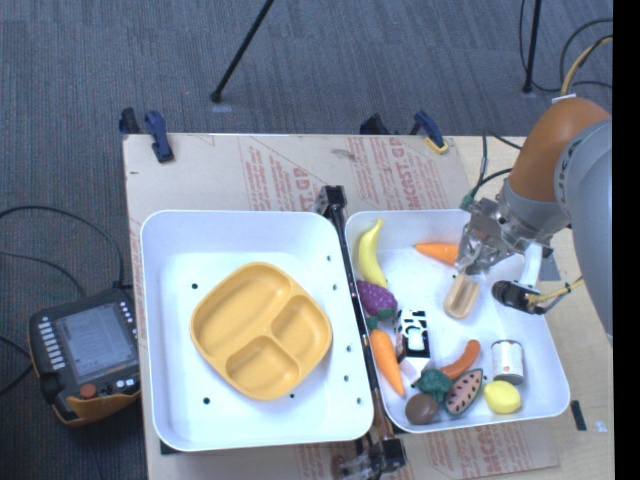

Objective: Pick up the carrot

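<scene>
Carrot (386, 362) partly under the black-and-white card (413, 333); gripper (474, 262) blurred, its state beyond telling.

One fixed camera is looking down on me from above the bench (300, 168), tilting so the floor is showing along the top. It is sitting far enough back to be taking in both white bins, the left bin (165, 268) and the right bin (545, 353), side by side, plus the pendant (88, 353) on the floor at the left. My arm (560, 168) is reaching in from the right edge.
</scene>
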`<state>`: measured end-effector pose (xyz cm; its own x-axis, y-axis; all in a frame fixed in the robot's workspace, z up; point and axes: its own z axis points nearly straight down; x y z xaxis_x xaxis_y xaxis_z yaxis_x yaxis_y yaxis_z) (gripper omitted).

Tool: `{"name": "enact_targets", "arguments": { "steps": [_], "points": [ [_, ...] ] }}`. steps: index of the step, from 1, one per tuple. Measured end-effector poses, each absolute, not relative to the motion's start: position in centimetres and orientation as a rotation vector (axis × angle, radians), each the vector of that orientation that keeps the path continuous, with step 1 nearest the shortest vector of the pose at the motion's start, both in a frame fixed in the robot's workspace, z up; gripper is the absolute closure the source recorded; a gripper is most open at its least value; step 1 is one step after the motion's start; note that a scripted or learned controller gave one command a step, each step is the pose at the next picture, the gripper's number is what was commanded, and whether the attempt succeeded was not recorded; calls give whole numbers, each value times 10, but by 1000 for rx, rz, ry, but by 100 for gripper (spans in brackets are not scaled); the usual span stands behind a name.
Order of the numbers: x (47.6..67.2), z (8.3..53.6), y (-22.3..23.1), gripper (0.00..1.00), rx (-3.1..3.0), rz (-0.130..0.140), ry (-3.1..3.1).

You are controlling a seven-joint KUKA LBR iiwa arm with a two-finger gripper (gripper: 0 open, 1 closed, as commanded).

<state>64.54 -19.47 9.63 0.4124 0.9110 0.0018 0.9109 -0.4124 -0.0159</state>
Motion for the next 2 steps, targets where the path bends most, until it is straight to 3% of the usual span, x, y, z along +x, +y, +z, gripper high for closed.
{"name": "enact_targets", "arguments": {
  "steps": [1,2],
  "points": [
    [539,85,-124,100,-2505,10,-1873],
    [549,260,-58,100,-2805,1,-1405]
  ]
}}
